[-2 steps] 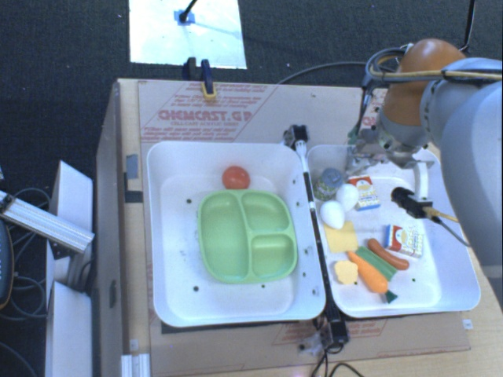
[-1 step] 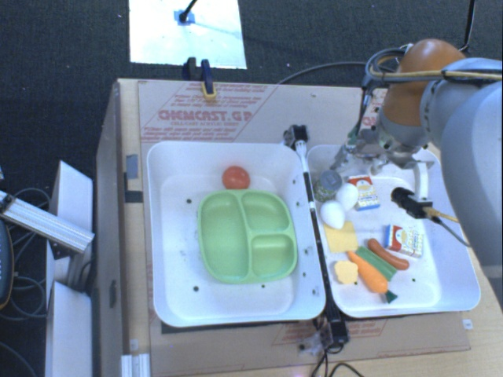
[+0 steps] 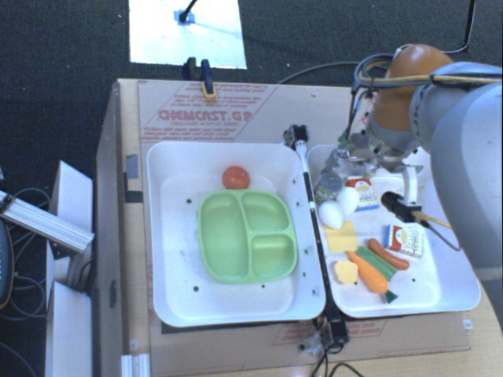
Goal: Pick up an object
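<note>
My gripper (image 3: 368, 181) hangs over the back left part of the right bin (image 3: 452, 289), below the orange wrist band. It is open, with its fingers spread above a small red and white carton (image 3: 363, 192); I see nothing gripped. Close by lie a grey can (image 3: 328, 187) and two white eggs (image 3: 331, 214). Further forward are a yellow cheese block (image 3: 342, 239), a carrot (image 3: 369, 272), a sausage (image 3: 389, 255) and a juice box (image 3: 405, 240).
The left bin (image 3: 169, 289) holds a green divided plate (image 3: 247, 236) and a red tomato (image 3: 236, 177) behind it. A ridge (image 3: 310, 210) where the two bin walls meet runs just left of the gripper. Cables trail along the arm at the right.
</note>
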